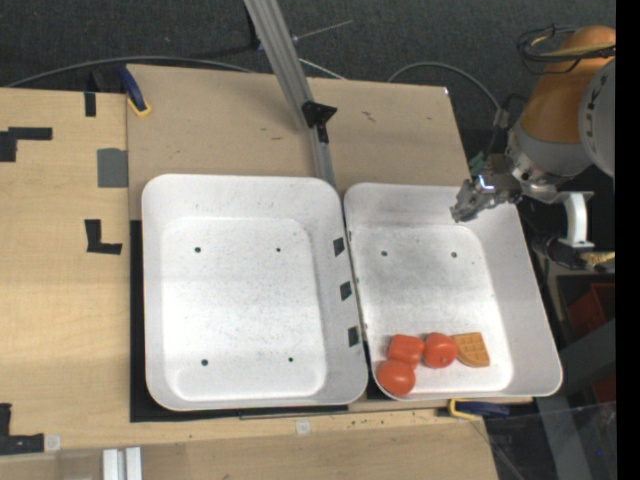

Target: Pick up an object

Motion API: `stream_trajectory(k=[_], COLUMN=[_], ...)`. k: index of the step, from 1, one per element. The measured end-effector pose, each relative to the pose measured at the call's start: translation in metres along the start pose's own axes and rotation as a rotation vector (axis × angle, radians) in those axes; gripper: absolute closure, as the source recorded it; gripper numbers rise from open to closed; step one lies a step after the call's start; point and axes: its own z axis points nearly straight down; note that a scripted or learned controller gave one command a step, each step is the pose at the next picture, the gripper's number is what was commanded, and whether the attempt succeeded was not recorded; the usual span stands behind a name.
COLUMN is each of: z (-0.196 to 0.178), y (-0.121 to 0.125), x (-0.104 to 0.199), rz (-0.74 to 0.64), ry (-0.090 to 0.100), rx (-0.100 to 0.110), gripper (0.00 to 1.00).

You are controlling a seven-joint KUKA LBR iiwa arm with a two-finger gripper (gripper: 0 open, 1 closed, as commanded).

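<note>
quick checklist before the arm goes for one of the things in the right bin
1. Targets present: three red pieces and an orange waffle piece in the right bin: ok.
2. Gripper above a target: not ok, it sits over the far right corner.
3. Path to near edge unobstructed: ok.
4. Targets spaced for a clean grasp: not ok, they touch.
5. Finger state: cannot tell.

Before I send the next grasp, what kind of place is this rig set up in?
Probably a robotics lab's bin-picking test bench: two shallow white plastic bins side by side on a plywood bench, small red and orange toy food pieces in the right bin, and the grey-and-orange arm's gripper reaching in.
</note>
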Motion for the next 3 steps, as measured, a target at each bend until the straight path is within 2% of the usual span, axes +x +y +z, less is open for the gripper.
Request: stream_trajectory(k=[1, 2, 3], z=[-0.058, -0.088, -0.082], y=[-0.008, -0.007, -0.013], x=[0.0, 0.0, 0.061], rz=[0.0, 0.0, -0.004], ry=[-0.001, 0.0, 0.002], rx=[-0.002, 0.0, 0.005], gripper=[1.0, 1.0, 1.0])
